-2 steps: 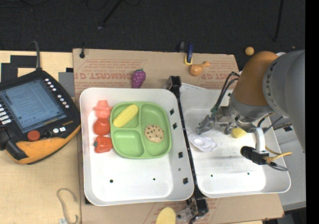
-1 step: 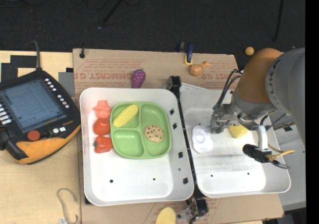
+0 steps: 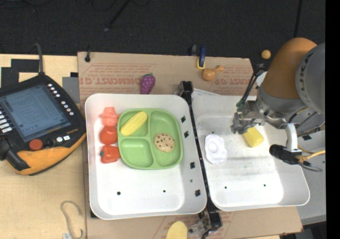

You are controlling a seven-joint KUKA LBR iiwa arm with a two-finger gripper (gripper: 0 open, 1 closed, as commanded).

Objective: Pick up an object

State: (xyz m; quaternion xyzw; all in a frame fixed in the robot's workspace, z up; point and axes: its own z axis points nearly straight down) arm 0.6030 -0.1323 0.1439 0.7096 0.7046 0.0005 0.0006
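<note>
Gripper (image 3: pixel 240 125) beside blocky yellow object (image 3: pixel 253 137), perhaps touching

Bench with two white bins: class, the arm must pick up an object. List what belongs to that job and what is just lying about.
Job:
- two-finger gripper
- yellow block
- white crumpled lump
- right white bin

Lying about:
- green divided plate
- grey-and-orange control tablet
- purple toy grapes

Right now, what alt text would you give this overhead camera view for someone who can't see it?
A grey and orange robot arm reaches from the right into the right bin, its gripper beside a yellow block and a white object. The left bin holds a green tray with corn and a cookie, red toys alongside.
</note>
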